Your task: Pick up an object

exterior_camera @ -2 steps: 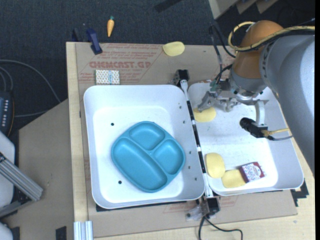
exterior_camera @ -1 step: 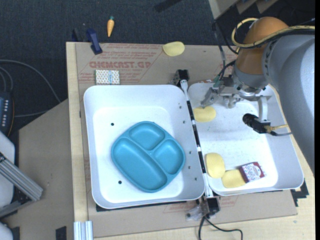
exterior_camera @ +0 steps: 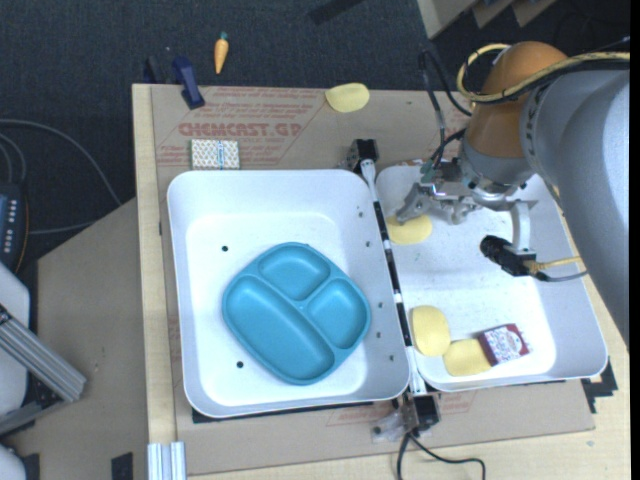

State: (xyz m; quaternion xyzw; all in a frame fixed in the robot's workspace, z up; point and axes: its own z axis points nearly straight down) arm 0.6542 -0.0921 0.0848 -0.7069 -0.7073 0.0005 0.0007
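Sitting on the brown bench (exterior_camera: 150,268) are two white bins side by side. At the far left edge of the bench, near the top, lie a small blue thing (exterior_camera: 186,80) and a little orange carrot toy (exterior_camera: 221,53), with a small patterned packet (exterior_camera: 215,154) just below them. The left bin (exterior_camera: 200,208) holds a blue plate (exterior_camera: 295,312) with three parts in it, lying near the middle. On the bench above the bins there is a pale yellow piece (exterior_camera: 347,97). The right bin (exterior_camera: 575,353) has a yellow piece (exterior_camera: 410,230) by its left wall, close to the top. Nearer the front of that bin there are two more yellow pieces, one (exterior_camera: 430,329) by the left wall and one (exterior_camera: 465,357) just beside it, and a dark red packet (exterior_camera: 504,343) touches that second one. The grey arm (exterior_camera: 585,158) with its orange band (exterior_camera: 515,88) comes in from the right. The gripper (exterior_camera: 430,203) hangs low over the top of the right bin, right by the upper yellow piece. I cannot tell if the gripper is wide or narrow, and I see nothing held in it.
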